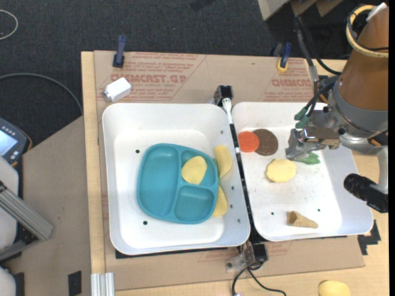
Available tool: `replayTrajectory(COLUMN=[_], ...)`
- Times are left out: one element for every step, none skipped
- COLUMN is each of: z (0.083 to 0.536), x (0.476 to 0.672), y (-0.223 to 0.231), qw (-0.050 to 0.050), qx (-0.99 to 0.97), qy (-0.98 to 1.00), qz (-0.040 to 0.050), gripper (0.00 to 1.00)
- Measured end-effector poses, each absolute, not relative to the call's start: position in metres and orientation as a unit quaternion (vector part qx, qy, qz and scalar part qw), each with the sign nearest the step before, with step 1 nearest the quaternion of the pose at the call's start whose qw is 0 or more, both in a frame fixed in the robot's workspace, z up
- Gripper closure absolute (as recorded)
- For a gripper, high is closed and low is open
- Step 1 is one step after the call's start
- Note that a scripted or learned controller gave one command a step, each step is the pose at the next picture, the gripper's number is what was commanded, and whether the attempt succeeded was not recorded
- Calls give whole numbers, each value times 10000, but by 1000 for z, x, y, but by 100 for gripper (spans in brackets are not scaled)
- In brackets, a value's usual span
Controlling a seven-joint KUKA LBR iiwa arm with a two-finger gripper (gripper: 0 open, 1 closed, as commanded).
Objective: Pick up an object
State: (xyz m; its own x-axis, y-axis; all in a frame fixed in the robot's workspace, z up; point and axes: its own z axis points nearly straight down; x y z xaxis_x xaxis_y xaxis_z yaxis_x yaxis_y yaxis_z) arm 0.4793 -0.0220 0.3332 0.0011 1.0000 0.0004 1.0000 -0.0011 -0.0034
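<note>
My gripper [300,151] hangs low over the right bin [345,224], just above and right of a pale yellow round piece [281,171]. A green item [311,159] peeks out beneath the gripper. Left of it lie an orange disc [249,142] and a brown disc [266,142], touching each other. A tan wedge [302,220] rests near the bin's front. In the left bin [123,165] a blue divided plate [176,184] carries a yellow piece [194,169], with two more yellow pieces at the plate's right rim [223,160] [220,205].
A black clip [223,94] sits at the back where the two bins meet. A white block [117,89] lies on the cardboard behind the left bin. A black fitting [369,191] juts in at the right bin's right edge.
</note>
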Motion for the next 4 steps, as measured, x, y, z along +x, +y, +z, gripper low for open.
replayTrajectory(z=[345,355,318,309], x=[480,481,479,479], y=[-22,-22,-30,-3], qw=[-7,-16,20,17], qx=[-7072,-7072,-7079,-7061], qy=[-7070,-7070,-7063,-7081], qz=[-6,-12,18,8], gripper=[100,100,100,100])
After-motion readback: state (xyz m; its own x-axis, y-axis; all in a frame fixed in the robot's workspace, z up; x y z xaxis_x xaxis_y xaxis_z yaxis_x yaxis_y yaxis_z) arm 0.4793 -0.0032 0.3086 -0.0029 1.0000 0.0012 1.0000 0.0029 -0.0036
